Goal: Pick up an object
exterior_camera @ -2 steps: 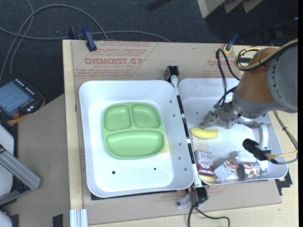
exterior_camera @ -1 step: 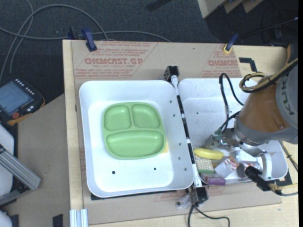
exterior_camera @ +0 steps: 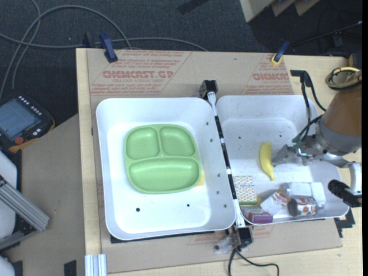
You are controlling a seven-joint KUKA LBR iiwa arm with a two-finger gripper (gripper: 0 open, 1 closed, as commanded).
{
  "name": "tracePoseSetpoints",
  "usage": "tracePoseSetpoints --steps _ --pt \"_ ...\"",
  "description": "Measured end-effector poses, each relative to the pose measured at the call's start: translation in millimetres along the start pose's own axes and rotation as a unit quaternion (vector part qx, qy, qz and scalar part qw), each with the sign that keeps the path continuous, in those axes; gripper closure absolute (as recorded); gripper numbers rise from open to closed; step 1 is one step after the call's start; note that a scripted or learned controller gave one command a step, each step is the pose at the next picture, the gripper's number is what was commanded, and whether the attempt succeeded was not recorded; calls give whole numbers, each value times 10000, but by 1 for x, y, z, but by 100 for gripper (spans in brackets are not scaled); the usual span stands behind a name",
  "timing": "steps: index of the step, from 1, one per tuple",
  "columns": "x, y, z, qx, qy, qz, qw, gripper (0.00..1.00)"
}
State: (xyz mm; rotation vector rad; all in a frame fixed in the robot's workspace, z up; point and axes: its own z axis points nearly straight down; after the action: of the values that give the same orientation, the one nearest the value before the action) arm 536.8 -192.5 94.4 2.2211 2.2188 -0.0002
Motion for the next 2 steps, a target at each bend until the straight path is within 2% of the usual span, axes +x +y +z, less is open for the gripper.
tracePoseSetpoints --steps 1,2 --pt "94 15 10 16 16 -11 10000 0" --pt "90 65 10 -1 3 -7 10000 0"
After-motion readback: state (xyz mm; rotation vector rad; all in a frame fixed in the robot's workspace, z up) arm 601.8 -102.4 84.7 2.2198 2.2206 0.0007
